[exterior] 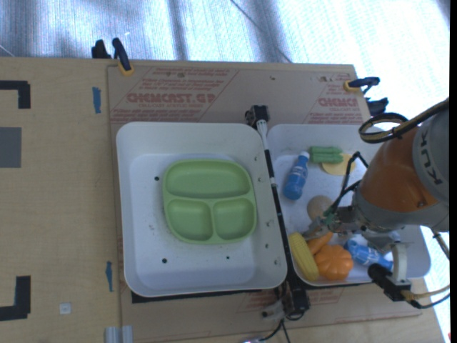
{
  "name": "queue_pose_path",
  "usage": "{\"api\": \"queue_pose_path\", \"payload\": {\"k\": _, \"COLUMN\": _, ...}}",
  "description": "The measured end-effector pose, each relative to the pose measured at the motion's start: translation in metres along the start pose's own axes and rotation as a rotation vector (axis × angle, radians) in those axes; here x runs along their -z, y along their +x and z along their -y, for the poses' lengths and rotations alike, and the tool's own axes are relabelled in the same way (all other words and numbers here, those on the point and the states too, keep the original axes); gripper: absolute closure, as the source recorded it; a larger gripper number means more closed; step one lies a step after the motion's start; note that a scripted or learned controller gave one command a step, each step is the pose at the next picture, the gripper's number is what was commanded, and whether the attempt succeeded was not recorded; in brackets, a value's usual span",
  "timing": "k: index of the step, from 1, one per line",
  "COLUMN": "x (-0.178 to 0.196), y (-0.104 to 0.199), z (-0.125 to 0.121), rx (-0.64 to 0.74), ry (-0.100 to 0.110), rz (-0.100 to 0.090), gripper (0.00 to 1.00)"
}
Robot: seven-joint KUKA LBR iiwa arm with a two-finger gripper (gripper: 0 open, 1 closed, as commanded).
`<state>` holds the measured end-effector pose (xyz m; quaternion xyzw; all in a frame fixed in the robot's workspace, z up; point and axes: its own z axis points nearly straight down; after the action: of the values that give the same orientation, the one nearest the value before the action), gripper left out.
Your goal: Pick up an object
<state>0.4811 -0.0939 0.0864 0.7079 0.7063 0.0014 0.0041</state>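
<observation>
Gripper low in right bin, near front edge; can't tell if wide or narrow. Pumpkin, corn, bottle packed close: might bump, slip, grab nothing.

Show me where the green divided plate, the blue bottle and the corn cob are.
green divided plate (pixel 208 200), camera view, its centre ridge.
blue bottle (pixel 295 179), camera view, its body.
corn cob (pixel 303 256), camera view, its middle.

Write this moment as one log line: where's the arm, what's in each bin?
arm: over right bin | right bin: blue bottle, corn, pumpkin | left bin: green tray | grasp: cannot tell
</observation>
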Motion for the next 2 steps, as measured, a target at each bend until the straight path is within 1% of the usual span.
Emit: {"api": "queue_pose_path", "payload": {"k": 2, "x": 0.0, "y": 0.0005, "z": 0.0, "rx": 0.001, "ry": 0.0, "rz": 0.0, "gripper": 0.0}}
